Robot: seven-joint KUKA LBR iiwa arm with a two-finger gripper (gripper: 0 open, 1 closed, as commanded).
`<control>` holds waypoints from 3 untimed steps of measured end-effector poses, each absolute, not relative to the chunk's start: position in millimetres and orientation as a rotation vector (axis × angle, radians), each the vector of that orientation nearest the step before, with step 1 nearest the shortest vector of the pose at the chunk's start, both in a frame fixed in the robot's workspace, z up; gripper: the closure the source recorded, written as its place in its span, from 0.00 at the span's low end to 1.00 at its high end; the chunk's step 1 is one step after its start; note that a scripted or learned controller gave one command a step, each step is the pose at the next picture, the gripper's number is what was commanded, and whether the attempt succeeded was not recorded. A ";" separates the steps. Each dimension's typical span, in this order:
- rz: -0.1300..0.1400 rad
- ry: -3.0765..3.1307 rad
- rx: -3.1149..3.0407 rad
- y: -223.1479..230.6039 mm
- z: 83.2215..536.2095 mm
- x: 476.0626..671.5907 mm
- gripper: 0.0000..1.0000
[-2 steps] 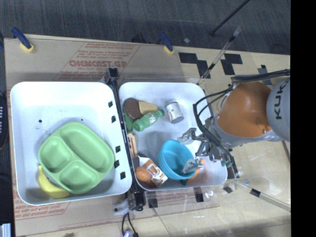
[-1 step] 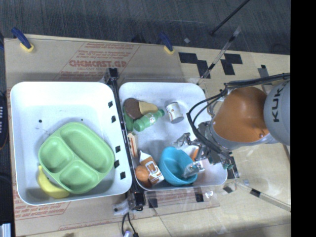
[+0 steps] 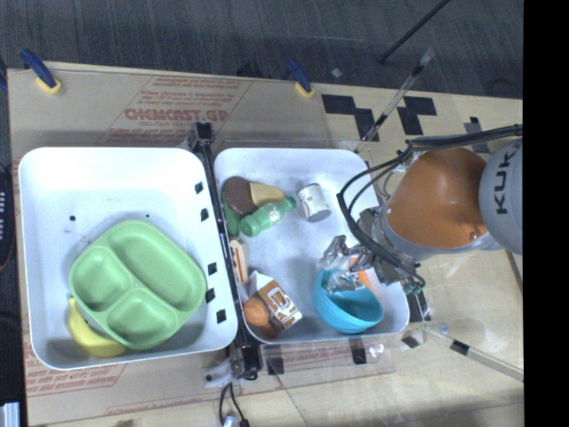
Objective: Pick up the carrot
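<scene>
While the gripper [image 3: 342, 265] hangs over the blue bowl [image 3: 348, 307] in the right bin [image 3: 293, 163], jaw state cannot be told. Carrot [image 3: 366, 279], a small orange bit, seems to sit at the bowl's rim beside it. Best to centre over it, then descend straight.

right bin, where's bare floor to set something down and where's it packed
Bare floor in the right bin runs along its far wall, and in the middle between the green bottle, silver can and blue bowl. The near edge is crowded: orange packet, bowl and gripper.
</scene>
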State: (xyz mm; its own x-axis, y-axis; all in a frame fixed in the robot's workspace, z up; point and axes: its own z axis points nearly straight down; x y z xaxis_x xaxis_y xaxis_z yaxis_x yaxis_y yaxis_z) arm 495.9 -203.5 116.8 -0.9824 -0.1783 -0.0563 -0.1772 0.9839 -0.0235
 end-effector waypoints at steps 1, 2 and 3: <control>-0.021 3.089 -0.274 -203.6 113.1 491.1 0.00; -0.005 3.132 -0.253 -211.1 139.2 515.2 0.00; -0.003 3.136 0.072 -210.8 123.5 493.5 0.00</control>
State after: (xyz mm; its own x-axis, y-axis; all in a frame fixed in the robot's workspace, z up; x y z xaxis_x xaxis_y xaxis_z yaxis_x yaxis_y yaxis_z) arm 493.5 -210.8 123.5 -0.9989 0.0462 -0.0045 0.0462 0.9989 -0.0016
